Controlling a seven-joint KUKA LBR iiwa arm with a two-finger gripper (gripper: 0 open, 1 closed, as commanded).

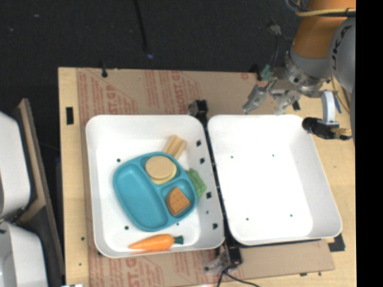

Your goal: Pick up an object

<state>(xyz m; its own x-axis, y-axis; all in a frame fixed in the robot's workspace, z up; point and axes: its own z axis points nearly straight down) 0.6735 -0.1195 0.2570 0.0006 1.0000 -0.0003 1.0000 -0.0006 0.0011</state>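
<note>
left bin (99, 160): carries all the candidate objects. a blue compartment tray (146, 205) lies at its centre with a round tan disc (161, 168) in its upper compartment and a brown toast-like piece (178, 201) in the lower right one. a pale wooden block (175, 145) touches the tray's upper edge; a green piece (197, 183) sits wedged between the tray's right rim and the bin wall; an orange carrot (152, 242) lies along the near wall, apart from the tray.

risks noted: the carrot and the green piece lie hard against walls, so a descending finger may strike the bin rim and miss. the disc and toast sit inside tray pockets; a closing grip could catch the tray lip and drag or tip the whole tray. the block, leaning on the tray edge, could slide away under contact.

right bin (272, 178): bare white floor.

pincer (270, 98): located above the far edge of the right bin, well apart from every object in the left bin. its fingers are spread apart with a clear gap, nothing between them, touching nothing. judgement: no pick is under way yet; a full traverse to the left bin is required.
</note>
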